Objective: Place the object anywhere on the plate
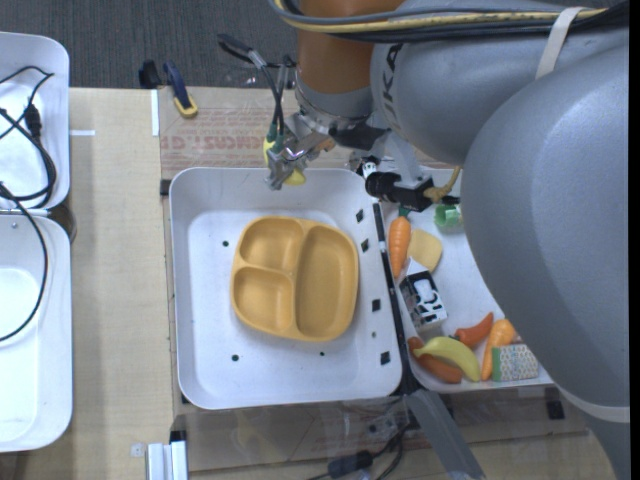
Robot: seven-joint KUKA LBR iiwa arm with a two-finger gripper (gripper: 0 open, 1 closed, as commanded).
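The two-finger metal gripper (284,168) pinches a small yellow object (290,175) over the white bin's far rim (240,174); the yellow three-compartment plastic plate (296,278) lies unobstructed below.

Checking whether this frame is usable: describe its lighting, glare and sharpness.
Camera view: even, soft light; the yellow plate casts only a faint shadow in the left bin; no harsh glare on the white plastic; the toy carrot reads crisp; the arm's grey bulk looms large and soft at right.
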